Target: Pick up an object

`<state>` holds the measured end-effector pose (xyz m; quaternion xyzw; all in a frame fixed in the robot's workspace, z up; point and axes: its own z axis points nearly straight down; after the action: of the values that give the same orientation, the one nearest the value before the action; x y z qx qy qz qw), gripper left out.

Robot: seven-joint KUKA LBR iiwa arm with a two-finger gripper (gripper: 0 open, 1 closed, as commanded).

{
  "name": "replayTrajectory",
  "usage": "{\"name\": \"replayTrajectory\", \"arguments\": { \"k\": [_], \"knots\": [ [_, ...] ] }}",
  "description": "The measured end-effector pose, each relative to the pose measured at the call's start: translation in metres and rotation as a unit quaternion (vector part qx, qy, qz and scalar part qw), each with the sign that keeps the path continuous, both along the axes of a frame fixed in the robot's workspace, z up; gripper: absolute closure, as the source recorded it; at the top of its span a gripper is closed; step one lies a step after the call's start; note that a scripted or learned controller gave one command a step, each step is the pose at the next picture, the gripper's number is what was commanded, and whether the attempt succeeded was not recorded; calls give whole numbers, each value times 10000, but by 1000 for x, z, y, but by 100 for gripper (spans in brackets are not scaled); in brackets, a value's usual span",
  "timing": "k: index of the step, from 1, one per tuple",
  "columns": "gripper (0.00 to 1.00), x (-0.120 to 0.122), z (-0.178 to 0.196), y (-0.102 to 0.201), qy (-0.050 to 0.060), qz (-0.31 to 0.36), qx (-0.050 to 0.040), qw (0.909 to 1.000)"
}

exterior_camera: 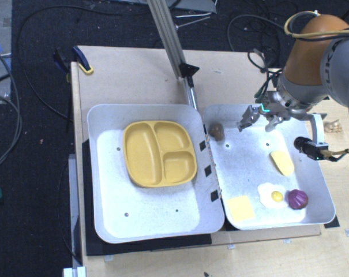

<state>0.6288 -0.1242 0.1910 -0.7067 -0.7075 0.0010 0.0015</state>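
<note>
My gripper (259, 122) hangs over the back of the right bin (243, 160), fingers spread open with nothing between them. A small brown lump (217, 132) lies to its left near the bin's left wall. In front of the gripper lies a yellow wedge (282, 163). Farther forward are a fried egg (273, 196), a purple round piece (297, 199) and a pale yellow square slice (241, 208).
The left bin (105, 212) holds a yellow divided plate (160, 153). A metal pole (168, 30) slants down to the back of the divide between the bins. Black clips (207, 160) line the shared wall. Cables trail behind the bench.
</note>
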Motion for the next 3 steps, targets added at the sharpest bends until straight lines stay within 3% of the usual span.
{"name": "replayTrajectory", "arguments": {
  "k": [1,3],
  "knots": [
    [0,1,1,0,-16,2,-3,10000],
    [0,-7,-98,2,-1,-7,-5,10000]
  ]
}}
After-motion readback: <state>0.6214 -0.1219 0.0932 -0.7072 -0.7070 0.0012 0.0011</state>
